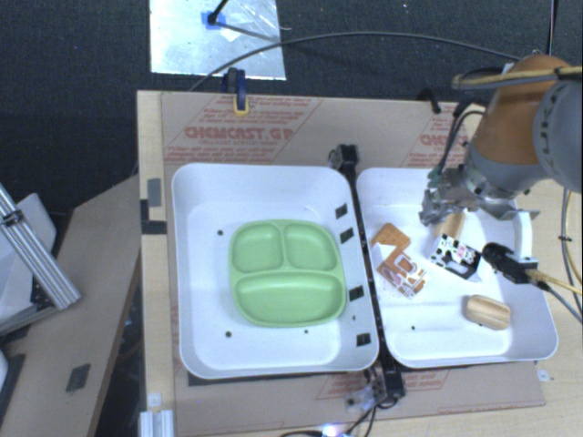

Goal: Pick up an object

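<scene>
Biggest thing first: the brown board (273, 126) with red lettering covers the bench, and the 2 white bins sit on it side by side, touching along the middle. The left bin (196, 244) holds 1 item and the right bin (533, 340) holds at least 2 loose ones. Behind the board, a crinkly silver sheet (219, 21) lies on the dark floor.

Next is the arm (515, 126). It comes in from the right at the back corner of the right bin. The orange band bulges up top and the grey wrist below it is bent down and toward the left. That puts the gripper (437, 209) low over the back-left part of the right bin, pointing down at the floor of the bin. Honestly can't tell from this angle whether the gripper is open or closed, it's just a dark cluster. I don't see anything held in it either.

Then the green plate (287, 271), with 3 compartments, lies flat roughly in the middle of the left bin, well apart from the arm.

Now the pickable stuff in the right bin. An orange-and-white carton (398, 258) lies flat near the bin's left wall, close to the gripper but in front and left of it, not touching as far as I can see. A small tan wooden block (487, 310) lies toward the front right, apart from both the carton and the gripper.

Smallest: a blue clamp (237, 89) with a yellow tip sits on the board's back edge.
</scene>
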Motion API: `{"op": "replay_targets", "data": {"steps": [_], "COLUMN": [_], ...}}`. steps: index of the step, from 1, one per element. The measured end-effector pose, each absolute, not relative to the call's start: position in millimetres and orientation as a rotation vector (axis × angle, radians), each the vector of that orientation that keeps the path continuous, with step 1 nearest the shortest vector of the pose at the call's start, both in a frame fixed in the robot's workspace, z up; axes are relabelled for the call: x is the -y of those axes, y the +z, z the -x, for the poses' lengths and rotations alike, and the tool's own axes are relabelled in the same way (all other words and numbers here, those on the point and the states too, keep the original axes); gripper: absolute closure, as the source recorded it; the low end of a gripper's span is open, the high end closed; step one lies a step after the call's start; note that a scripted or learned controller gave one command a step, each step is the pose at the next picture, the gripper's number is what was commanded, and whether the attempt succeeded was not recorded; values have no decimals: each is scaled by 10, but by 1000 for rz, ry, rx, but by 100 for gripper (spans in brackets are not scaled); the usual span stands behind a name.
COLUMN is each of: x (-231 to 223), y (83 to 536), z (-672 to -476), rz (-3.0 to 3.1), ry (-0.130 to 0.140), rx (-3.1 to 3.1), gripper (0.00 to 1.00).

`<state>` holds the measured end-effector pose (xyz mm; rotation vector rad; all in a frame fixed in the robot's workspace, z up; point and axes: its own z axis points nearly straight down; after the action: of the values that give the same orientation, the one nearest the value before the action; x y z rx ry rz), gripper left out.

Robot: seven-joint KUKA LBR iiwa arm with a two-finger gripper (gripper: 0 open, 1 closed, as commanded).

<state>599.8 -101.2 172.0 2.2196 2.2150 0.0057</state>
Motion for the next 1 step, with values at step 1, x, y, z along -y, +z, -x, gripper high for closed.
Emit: {"op": "replay_targets", "data": {"steps": [1], "x": [1015], "y": [2106], "z": [-6010], "rz": [-2215], "ry": [4], "rx": [-2223], "gripper": [100]}}
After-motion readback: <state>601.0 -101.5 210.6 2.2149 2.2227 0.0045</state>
